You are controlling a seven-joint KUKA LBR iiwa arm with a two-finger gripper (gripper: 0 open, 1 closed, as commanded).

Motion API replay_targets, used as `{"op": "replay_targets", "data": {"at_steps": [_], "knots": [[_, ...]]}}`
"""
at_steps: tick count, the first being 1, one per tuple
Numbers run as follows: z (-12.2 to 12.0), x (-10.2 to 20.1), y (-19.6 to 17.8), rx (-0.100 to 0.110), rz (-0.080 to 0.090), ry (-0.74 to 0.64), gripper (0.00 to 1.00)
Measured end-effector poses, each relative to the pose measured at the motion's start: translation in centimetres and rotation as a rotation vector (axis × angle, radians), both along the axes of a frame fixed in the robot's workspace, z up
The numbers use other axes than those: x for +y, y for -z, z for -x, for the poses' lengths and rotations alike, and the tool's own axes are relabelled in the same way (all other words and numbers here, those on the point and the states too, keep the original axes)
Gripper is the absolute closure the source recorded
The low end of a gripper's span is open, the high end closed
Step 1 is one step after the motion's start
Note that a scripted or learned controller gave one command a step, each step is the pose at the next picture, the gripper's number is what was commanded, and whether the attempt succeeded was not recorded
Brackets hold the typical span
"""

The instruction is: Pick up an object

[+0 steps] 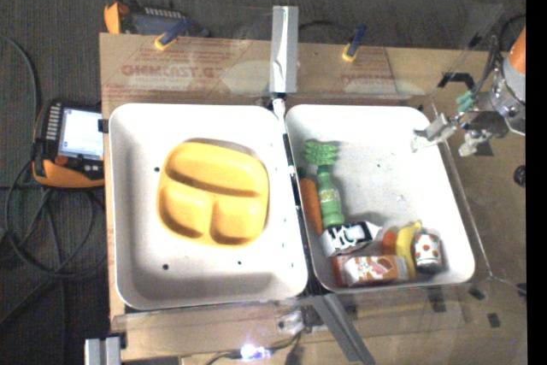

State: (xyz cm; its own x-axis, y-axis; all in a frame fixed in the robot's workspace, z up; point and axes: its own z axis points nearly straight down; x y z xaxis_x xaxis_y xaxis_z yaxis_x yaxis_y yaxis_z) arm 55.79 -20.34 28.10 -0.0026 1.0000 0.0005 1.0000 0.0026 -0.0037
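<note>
Left of the divider (pixel 284 55), filling much of its white bin (pixel 128 269), sits the yellow tray (pixel 214 192): moulded plastic, glossy, three hollows, light but broad, awkward for two fingers except at a raised rim. Right of the divider, the other bin (pixel 385 141) has the smaller pieces crowded toward its near side. Green bottle (pixel 328 197), lying along the bin, looks rigid and slick; I'd pinch it across the body. Carrot (pixel 310 205) lies just beside it, nearer the divider, smooth and tapered. Black-and-white carton (pixel 349 235), red packet (pixel 369 269) and small can (pixel 427 250) cluster tight. Gripper (pixel 451 132) hangs far right of the divider at the bin's rim, holding nothing; whether it's spread, I cannot tell.
</note>
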Motion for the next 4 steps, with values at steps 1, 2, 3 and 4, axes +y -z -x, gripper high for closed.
{"op": "replay_targets", "data": {"at_steps": [1,2,3,4], "knots": [[-3.2,7.7,11.1,0.0,-0.002,-0.326,0.0],[-2.9,9.1,19.2,-0.012,0.007,-0.478,0.0],[-3.3,9.1,18.1,-0.024,0.012,-0.477,1.0],[-11.1,15.1,9.8,-0.002,0.002,-0.287,1.0]]}}
